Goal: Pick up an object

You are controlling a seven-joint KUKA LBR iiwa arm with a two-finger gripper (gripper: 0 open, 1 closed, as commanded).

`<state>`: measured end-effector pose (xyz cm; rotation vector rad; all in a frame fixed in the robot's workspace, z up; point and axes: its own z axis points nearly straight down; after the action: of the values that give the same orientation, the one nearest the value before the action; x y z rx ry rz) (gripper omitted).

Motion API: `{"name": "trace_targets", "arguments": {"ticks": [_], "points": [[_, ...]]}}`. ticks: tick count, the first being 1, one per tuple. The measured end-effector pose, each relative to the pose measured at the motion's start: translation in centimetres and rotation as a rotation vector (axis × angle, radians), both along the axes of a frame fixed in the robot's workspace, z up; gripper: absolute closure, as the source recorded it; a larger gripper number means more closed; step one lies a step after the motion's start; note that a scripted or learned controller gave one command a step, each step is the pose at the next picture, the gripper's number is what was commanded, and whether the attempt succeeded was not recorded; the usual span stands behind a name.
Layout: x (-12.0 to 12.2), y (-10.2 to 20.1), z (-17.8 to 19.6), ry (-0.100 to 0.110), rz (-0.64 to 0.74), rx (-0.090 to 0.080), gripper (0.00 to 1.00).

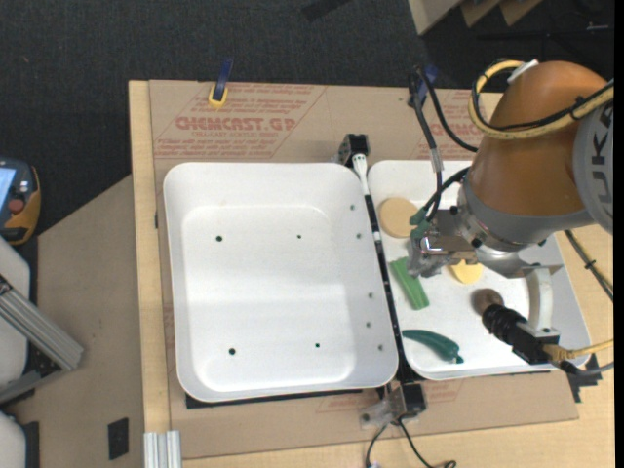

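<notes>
Camera view: objects in right bin [507, 364]

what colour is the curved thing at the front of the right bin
Teal green: the curved plastic piece in the right white bin, seen in the camera view.

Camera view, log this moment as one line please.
arm over right bin | end effector low beside green block | tan disc, teal piece, yellow piece nearby | nothing visibly held

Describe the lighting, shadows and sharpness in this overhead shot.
Camera view: even, soft light; the left bin is bright white, nearly washed out, with faint shading along its rim. The arm casts a soft shadow over the right bin near the gripper. Edges slightly soft overall; the dark floor shows little detail.
</notes>
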<state>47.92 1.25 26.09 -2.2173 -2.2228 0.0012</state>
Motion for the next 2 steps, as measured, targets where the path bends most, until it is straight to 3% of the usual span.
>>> {"name": "trace_targets", "arguments": {"ticks": [1, 2], "points": [[-0.1, -4.0, -4.9, 0.005, -0.007, -0.001, 1.00], [1.4, -22.1, -4.1, -0.007, -0.018, -0.011, 1.00]]}}
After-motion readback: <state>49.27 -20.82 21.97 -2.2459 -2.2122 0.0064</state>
